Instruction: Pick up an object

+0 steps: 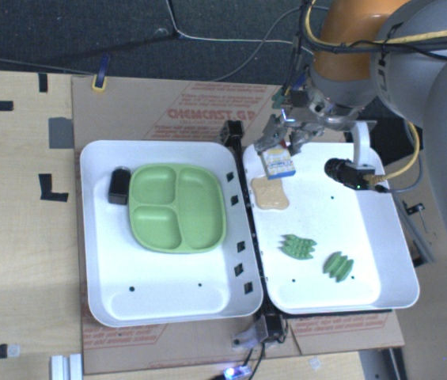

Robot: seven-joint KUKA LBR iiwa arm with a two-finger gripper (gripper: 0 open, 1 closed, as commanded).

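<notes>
My gripper (281, 146) hangs over the far left corner of the right bin (365, 212). A small white and blue packet (278, 165) sits between its fingers, and they are shut on it. Just below the packet a flat tan piece (270, 195) lies on the bin floor by the left wall. Two green pod-like pieces lie nearer the front, one (297, 247) in the middle and one (338, 266) to its right.
The left bin (104, 291) holds a green divided plate (177, 208) with a small black block (119, 186) at its left edge. The ridge between the bins (245, 228) runs close to the gripper. The arm fills the upper right.
</notes>
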